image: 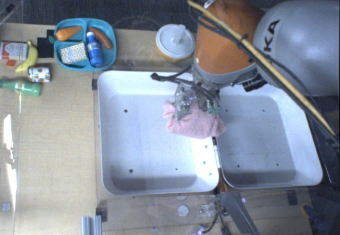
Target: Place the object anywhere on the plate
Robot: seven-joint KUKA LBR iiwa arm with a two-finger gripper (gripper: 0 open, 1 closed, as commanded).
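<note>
A crumpled pink cloth (194,124) lies at the right side of the left white bin (133,144), its right edge draped over the divider between the bins. My gripper (197,104) hangs straight over the cloth's upper part and touches or nearly touches it, under the orange wrist band (226,37). The wrist hides the top of the cloth. The blue compartment plate (108,31) sits on the bench beyond the left bin's far left corner, holding toy food and a small blue bottle (94,48).
The right white bin (265,165) lies beneath the arm. A lidded cup (175,41) stands behind the bins. A toy banana (29,56), a small can (39,74) and a green bottle (21,87) lie left of the plate. A cable (276,77) runs across the arm.
</note>
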